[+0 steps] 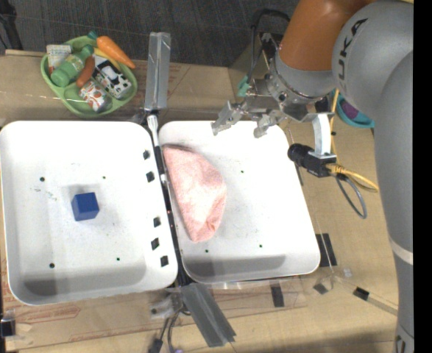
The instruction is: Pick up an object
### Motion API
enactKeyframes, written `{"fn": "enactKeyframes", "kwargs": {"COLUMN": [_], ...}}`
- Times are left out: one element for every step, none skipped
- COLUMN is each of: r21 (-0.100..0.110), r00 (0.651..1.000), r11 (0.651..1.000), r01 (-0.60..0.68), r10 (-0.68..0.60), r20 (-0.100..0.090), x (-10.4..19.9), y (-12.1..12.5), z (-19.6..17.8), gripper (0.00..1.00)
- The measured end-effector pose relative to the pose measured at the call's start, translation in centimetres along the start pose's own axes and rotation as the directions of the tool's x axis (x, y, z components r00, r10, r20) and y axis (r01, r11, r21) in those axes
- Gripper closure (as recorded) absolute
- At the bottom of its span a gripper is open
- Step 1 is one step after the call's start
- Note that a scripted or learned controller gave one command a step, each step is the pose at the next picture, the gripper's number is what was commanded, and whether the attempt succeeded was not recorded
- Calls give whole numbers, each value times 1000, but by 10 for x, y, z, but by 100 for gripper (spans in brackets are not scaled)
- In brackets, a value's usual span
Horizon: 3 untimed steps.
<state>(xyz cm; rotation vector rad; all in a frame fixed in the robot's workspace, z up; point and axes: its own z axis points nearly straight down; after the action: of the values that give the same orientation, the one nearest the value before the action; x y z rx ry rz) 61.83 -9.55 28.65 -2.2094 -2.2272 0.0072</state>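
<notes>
Plainly, two things are on offer. A pink cloth (195,191) lies crumpled in the right bin (274,219), toward the left of that bin and close to the divider between the two bins. A small blue cube (85,205) sits alone in the left bin (24,197), left of the frame's centre. The cloth looks soft and light; it would likely bunch and give under the fingers, so a raised fold near its thicker lower end seems the safest place to pinch. The cube looks stiff and light, with flat faces that should suit a squeeze across two opposite sides.

The gripper (243,123) hangs over the upper edge of the right bin, above and to the right of the cloth and apart from it. Its fingers stand spread, with nothing between them, touching neither object.

A green bowl of toy food (88,76) sits on the bench at upper left.
</notes>
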Motion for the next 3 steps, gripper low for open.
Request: {"fn": "enactKeyframes", "kwargs": {"r21": [0,-4,-3], "r00": [1000,993,978], "r11": [1000,993,978], "r01": [6,120,209], "r10": [-6,-120,-209], "r20": [1,0,1], "x": [-30,-55,-23], "y": [-10,-9,-25], "z": [92,195,195], "gripper": [0,0,0]}}
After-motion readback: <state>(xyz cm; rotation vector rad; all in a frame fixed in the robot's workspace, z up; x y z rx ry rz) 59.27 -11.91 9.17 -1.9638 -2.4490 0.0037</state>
